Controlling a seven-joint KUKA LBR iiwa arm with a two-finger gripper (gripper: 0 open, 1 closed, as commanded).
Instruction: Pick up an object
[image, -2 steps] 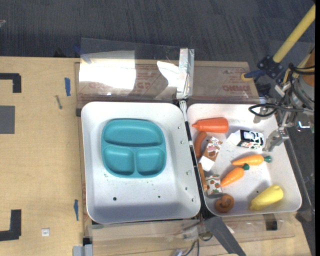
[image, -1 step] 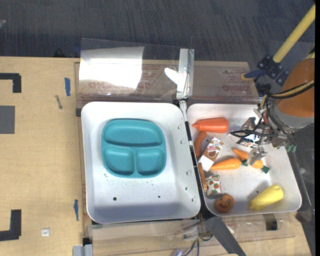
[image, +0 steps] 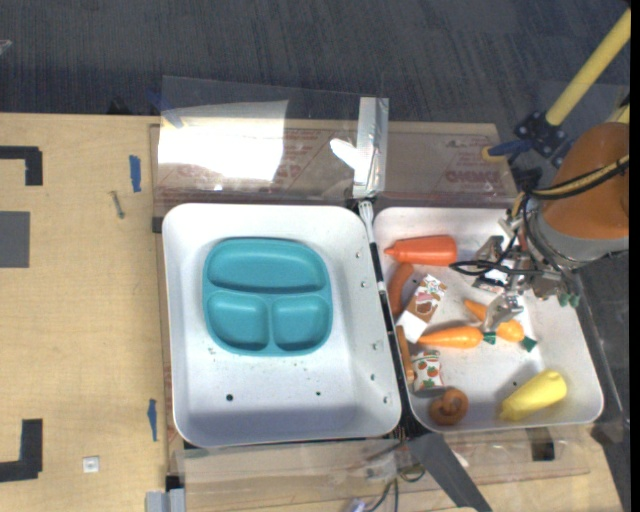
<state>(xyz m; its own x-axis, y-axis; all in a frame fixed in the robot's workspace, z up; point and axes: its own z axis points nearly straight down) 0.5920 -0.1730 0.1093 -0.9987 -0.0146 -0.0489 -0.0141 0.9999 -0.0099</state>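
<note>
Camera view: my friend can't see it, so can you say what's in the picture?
The claw hangs low in the right bin, over toy food: carrots, a yellow lemon and small cartons. The left bin holds a teal tray.

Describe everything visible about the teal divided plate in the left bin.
The teal divided plate lies flat, open side up, in the left bin, slightly toward its far side. It looks like smooth moulded plastic, a rounded rectangle with three compartments: one wide one along the far side and two smaller ones nearer the camera. All three look bare. It rests on the bin's white floor, apart from the walls; nothing else touches it.
</note>
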